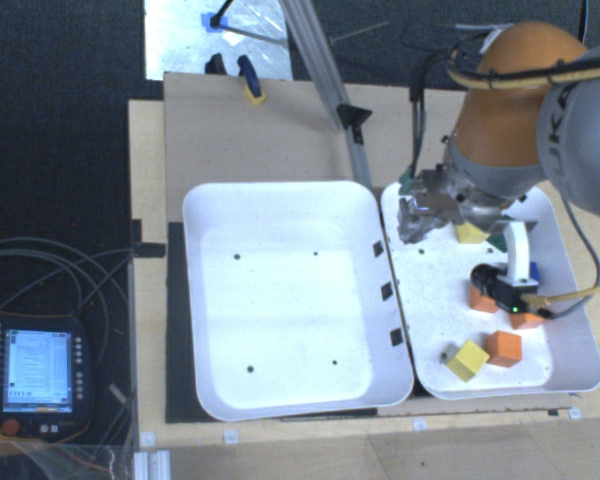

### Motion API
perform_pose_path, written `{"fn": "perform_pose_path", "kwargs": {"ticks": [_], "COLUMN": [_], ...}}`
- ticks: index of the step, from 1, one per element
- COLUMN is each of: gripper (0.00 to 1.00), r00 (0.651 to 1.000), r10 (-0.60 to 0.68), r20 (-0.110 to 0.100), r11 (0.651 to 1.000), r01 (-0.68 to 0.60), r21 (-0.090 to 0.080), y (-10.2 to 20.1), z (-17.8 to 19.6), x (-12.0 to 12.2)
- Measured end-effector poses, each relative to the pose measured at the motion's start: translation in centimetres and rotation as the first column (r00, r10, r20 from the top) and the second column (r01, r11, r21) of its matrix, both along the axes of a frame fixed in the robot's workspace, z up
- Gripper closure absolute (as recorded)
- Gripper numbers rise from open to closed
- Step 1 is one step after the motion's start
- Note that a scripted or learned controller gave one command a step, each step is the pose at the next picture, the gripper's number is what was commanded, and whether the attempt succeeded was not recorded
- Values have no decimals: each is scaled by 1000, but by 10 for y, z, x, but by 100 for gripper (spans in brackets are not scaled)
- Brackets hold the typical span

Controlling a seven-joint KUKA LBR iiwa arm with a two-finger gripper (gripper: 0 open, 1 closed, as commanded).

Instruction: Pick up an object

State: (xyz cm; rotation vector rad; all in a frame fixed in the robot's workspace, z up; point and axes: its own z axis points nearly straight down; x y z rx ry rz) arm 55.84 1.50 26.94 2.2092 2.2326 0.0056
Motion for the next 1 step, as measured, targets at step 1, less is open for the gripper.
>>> {"fn": "perform_pose_path", "kwargs": {"ticks": [1], "gripper": [100], "r00": [1000], "r10": [0], "r20": [-2], "r11": [1000], "r01": [0], "r21": [0], "y": [47], "z": [-12], "x": [6]}}
